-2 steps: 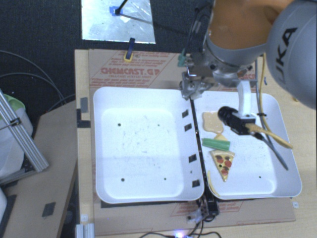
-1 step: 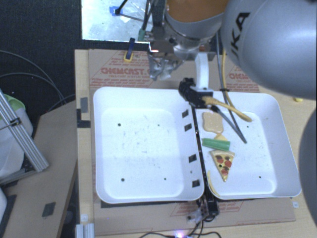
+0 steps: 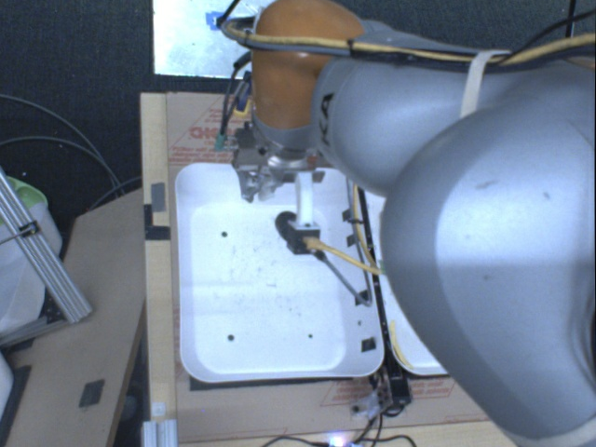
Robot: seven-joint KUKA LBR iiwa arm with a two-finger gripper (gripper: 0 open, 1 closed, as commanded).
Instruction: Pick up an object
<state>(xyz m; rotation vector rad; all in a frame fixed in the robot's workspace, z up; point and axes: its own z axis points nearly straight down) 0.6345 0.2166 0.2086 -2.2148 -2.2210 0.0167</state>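
**Claw poised over the upper part of the left bin**

The object to be picked cannot be made out. The visible floor of the left bin point(image 3: 189, 277), a shallow white tray with rounded corners in the centre of the frame, carries fine dark specks point(image 3: 270, 250) and three small dark dots point(image 3: 224, 235), too small to identify. The right bin point(image 3: 421, 359) shows as a white sliver at lower right, and what lies in it is hidden.

The claw point(image 3: 264, 186) hangs just above the upper edge of the left bin, a little above centre frame. From this angle it cannot be told whether it is open or closed, or whether it has hold of anything. Directly above it sits the orange band point(image 3: 293, 54), and from there the grey arm point(image 3: 484, 212) widens across the right half of the frame.

Both bins rest on a brown cardboard sheet point(image 3: 197, 124) with red print, which lies on the tan surface point(image 3: 98, 287). An aluminium rail point(image 3: 42, 259) slants along the left edge, and a pale rectangular panel point(image 3: 196, 35) lies at upper left against a dark background.
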